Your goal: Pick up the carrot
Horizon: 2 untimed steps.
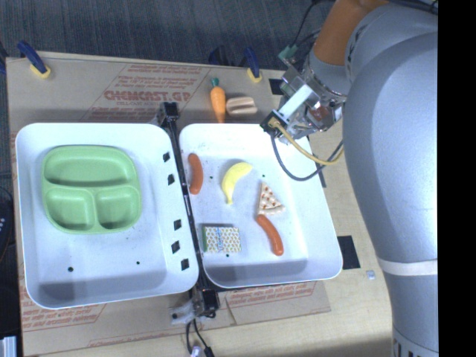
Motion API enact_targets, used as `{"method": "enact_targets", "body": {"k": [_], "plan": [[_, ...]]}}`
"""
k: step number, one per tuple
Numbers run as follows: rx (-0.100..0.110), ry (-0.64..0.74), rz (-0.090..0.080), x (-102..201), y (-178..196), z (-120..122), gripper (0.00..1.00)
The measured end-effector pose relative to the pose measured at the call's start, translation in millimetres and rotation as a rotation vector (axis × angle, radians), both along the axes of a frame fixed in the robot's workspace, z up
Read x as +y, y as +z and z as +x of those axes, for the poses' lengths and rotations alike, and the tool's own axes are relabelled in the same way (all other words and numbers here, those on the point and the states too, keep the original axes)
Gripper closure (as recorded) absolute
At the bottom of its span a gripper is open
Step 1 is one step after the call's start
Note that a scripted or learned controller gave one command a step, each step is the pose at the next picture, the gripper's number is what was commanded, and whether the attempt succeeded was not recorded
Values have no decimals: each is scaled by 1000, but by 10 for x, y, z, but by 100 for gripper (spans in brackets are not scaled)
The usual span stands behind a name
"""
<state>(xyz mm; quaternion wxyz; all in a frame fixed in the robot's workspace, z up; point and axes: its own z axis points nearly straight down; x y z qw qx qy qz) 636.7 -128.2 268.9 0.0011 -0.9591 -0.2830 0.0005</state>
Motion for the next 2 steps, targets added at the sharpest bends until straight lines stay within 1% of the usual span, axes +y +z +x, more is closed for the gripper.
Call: {"method": "enact_targets", "body": {"k": [1, 2], "plan": [[6, -221, 1, 597, -782, -1058, 100], [3, -347, 0, 356, -156, -410, 100]]}}
